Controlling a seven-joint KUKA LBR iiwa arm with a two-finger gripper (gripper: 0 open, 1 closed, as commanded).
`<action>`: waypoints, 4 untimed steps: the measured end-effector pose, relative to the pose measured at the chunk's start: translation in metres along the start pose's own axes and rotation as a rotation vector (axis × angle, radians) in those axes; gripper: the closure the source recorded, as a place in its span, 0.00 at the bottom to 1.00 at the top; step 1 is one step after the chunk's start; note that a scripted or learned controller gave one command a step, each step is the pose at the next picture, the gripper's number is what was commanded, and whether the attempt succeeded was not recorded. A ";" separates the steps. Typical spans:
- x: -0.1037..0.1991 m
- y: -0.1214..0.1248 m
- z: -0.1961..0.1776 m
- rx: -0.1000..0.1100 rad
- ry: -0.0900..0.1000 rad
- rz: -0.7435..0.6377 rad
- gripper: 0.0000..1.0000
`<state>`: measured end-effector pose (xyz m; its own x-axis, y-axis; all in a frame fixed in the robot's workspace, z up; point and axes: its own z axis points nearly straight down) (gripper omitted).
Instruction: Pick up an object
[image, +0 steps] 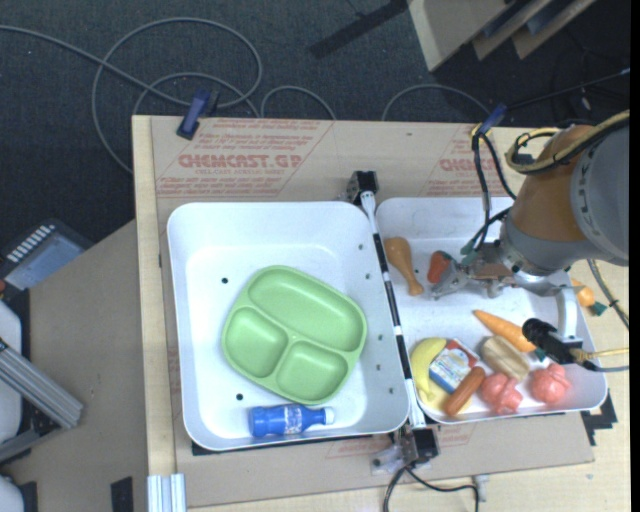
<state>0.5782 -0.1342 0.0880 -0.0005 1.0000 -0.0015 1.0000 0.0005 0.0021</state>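
My gripper (468, 276) is down in the right bin (420, 222), in its upper middle part, hanging from the grey arm with the orange band (548, 200). Just left of it lies a small red toy (440, 267), touching or nearly touching the gripper's tip. A tan drumstick (402, 262) lies further left, by the bin's wall. Below the gripper are an orange carrot (503, 328), a yellow banana (427, 358), a small packet (452, 367), a sausage (465, 392), a bread roll (503, 357) and two pink-red pieces (548, 383).
The left bin (190, 300) holds a green divided plate (292, 333) and a blue bottle (288, 420) lying near its front wall. A black divider (385, 290) runs between the bins. Cables (490, 170) hang near the arm at the back right.
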 end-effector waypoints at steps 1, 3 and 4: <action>-0.022 -0.053 0.004 0.004 0.001 0.002 0.00; 0.036 0.055 -0.007 0.001 0.000 -0.001 1.00; 0.095 0.017 -0.098 0.000 0.002 -0.001 1.00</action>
